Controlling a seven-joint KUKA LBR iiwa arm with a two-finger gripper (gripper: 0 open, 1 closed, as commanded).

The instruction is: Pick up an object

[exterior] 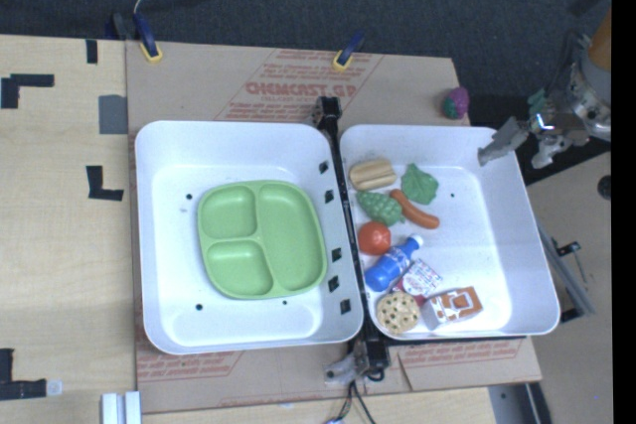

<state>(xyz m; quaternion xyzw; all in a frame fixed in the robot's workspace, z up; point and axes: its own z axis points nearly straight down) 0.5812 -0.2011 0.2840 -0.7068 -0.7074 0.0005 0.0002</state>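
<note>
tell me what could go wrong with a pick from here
1. The toys in the right white bin lie crowded: the blue plastic bottle, red round tomato toy and round chocolate-chip cookie toy sit close together, so the pincer may nudge a neighbour or close on two.
2. The pincer sits at the bin's far right rim, apart from every toy; a descent there could strike the wall.
</note>
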